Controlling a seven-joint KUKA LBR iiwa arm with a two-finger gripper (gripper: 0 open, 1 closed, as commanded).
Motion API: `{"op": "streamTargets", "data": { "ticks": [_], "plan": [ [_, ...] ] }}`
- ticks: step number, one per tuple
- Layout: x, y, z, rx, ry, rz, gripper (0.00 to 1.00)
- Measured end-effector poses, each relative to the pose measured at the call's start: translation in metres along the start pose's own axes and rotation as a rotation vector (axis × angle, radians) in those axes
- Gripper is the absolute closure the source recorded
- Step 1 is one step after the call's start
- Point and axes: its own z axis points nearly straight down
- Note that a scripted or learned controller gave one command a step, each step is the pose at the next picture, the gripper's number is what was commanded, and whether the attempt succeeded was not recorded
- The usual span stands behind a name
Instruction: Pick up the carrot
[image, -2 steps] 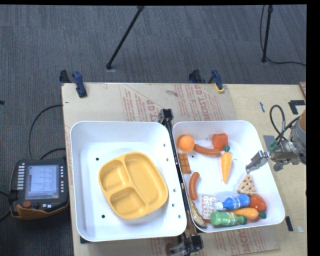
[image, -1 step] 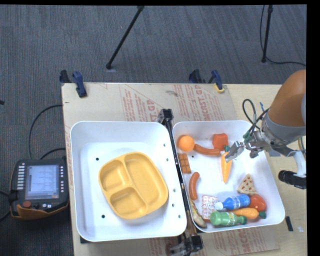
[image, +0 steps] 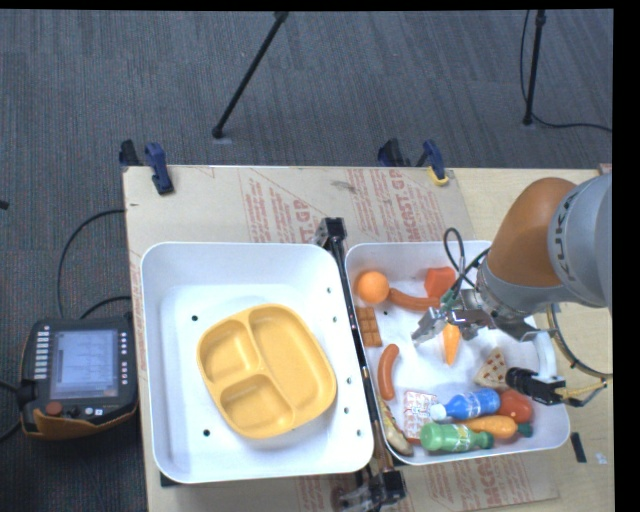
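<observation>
Gripping the carrot (image: 452, 344), the hand (image: 447, 325) is hanging over the right bin (image: 552, 432); carrot pointing down between the fingers, right of a sausage (image: 388, 371). Yellow tray (image: 266, 371) lying in left bin (image: 160, 300).

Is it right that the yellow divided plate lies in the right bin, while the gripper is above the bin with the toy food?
Not quite. The camera view shows the yellow divided plate in the left bin, not the right one. The rest holds: the gripper is above the right bin, which holds the toy food, close to the carrot.
</observation>
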Motion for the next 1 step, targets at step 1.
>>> {"op": "streamTargets", "data": {
  "ticks": [1],
  "plan": [
    [-0.001,0.0005,-0.0108,-0.002,0.0,0.004,1.0]
  ]
}}
